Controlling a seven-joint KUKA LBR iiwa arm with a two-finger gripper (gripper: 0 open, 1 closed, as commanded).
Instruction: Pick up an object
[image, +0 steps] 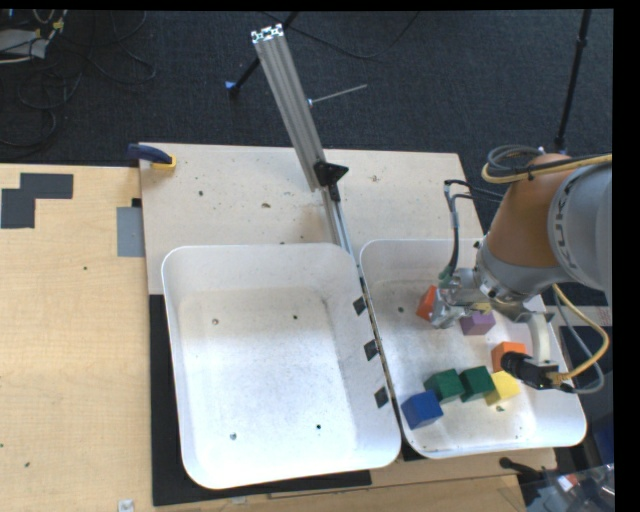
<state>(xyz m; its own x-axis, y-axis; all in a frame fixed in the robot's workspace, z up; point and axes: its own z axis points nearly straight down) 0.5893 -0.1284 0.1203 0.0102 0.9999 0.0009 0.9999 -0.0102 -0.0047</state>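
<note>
My gripper (452, 301) is low in the right bin (404, 246), toward its upper middle. A small red-orange block (427, 303) lies right against the gripper's left side, and a purple block (479, 322) sits just to its lower right. Whether either block is held is hidden by the gripper body. Further down the bin lie an orange block (510, 352), a yellow block (505, 387), a green block (477, 382), a dark green block (442, 385) and a blue block (421, 409).
The left bin (260, 350) adjoins the right one along a shared rim with black clips (370, 349). A slanted metal post (298, 110) rises behind the bins. The arm's orange wrist band (525, 225) and cables hang over the right bin's far right.
</note>
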